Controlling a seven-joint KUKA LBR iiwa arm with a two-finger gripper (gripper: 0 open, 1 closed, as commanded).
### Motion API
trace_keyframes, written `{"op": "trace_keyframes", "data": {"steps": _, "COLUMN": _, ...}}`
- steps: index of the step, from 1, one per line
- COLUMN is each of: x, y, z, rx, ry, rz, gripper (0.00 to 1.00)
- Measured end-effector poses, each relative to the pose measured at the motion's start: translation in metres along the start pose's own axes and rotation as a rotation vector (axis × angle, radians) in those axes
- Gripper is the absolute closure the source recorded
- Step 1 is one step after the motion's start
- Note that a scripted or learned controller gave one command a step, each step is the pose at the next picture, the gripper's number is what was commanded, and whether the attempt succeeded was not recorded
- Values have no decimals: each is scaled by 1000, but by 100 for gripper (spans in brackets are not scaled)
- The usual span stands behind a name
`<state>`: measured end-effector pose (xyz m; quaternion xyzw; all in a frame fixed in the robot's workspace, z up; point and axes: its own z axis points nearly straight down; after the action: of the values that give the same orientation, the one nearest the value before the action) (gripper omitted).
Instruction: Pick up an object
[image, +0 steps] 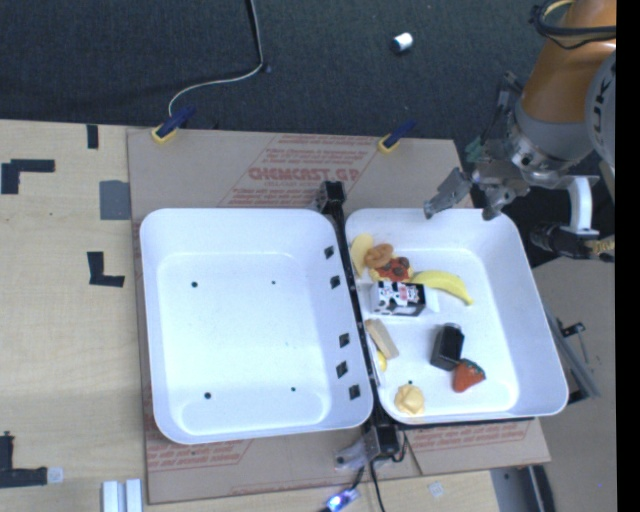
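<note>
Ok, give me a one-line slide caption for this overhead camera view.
Arm's open tool hovers over the right bin's far edge, above a banana, strawberry and other small items.

Gripper (462, 200) at upper right, fingers spread, nothing between them, above right bin's (530, 300) far rim. Banana (443, 285), black block (447, 346), strawberry (468, 376) inside right bin; left bin (170, 300) beside.
</note>
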<state>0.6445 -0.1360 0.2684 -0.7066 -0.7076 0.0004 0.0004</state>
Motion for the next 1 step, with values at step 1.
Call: {"op": "trace_keyframes", "data": {"steps": 1, "x": 117, "y": 11, "z": 63, "rx": 5, "ry": 2, "rz": -9, "gripper": 0}}
